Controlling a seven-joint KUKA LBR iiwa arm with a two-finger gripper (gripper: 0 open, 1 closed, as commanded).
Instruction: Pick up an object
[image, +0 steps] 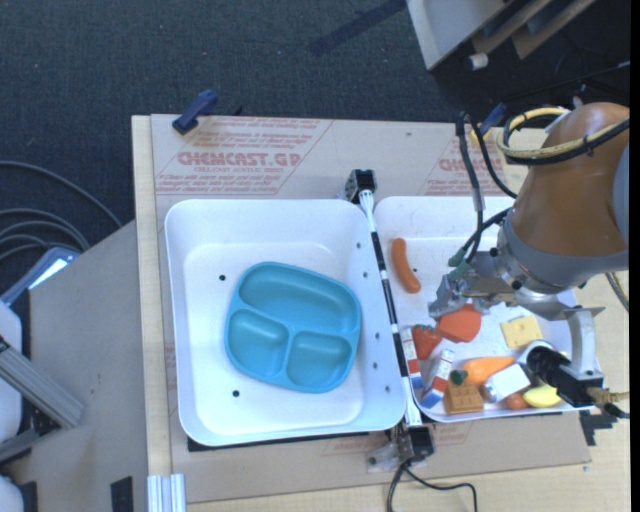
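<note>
My gripper (447, 296) hangs low over the middle of the right bin (430, 215), reaching in from the right. Just below and to its right lies a red-orange rounded toy (461, 324), very close to the gripper; whether they touch cannot be told. An orange sausage (405, 265) lies to the gripper's upper left, apart from it. A red piece (425, 343) sits by the bin's left wall. Nothing shows between the fingers.
The left bin (190, 250) holds a blue sectioned plate (292, 326). Near the right bin's front lie a carrot (486, 368), a yellow cheese square (520, 331), a brown cracker (463, 399) and a yellow piece (543, 397). The arm covers the bin's right part.
</note>
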